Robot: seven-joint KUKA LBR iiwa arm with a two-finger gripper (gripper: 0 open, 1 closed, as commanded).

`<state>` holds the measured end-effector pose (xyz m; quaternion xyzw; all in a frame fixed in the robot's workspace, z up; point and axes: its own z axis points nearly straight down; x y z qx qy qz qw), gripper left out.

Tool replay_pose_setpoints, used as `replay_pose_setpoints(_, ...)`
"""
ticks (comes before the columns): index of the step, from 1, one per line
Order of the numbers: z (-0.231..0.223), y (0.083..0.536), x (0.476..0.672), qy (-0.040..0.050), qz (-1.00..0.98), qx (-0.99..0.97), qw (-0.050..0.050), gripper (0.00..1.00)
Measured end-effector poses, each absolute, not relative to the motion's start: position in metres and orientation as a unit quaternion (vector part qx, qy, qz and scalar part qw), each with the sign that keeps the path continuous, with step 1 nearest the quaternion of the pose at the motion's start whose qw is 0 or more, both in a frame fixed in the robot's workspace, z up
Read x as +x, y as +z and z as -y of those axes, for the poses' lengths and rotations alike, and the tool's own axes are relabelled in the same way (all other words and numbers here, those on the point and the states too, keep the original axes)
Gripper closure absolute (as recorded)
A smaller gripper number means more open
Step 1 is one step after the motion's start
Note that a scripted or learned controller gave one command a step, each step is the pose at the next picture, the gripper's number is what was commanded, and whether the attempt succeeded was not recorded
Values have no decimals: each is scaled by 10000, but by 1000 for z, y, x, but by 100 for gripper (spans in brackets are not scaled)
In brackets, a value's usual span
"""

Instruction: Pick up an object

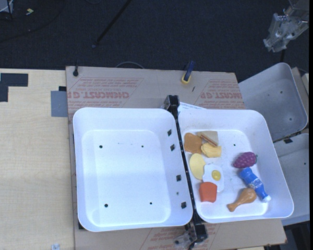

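Right bin [271, 139]: about eight toy foods, including one purple grape bunch [245, 160], one blue bottle [252, 182], one drumstick [243, 198]. Left bin [83, 139]: open floor. End effector [283, 31] far right, off bins; finger state indiscernible.

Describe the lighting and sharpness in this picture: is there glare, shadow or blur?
Camera view: even, soft light on the two white bins, without hard glare; faint shadows lie under the toy food, such as the purple grapes. The background above the bench is dark. The claw at top right looks blurred and dim.
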<state>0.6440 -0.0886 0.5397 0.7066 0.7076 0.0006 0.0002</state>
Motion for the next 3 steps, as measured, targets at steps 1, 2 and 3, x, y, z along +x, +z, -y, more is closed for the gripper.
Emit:
replay_pose_setpoints(1,39,537,644,-5,-7086,7056,-22,100)
replay_pose_setpoints(2,-13,537,644,-10,-7086,7056,-27,100)
replay_pose_setpoints(3,-62,537,642,-8,-7084,7058,-21,100)
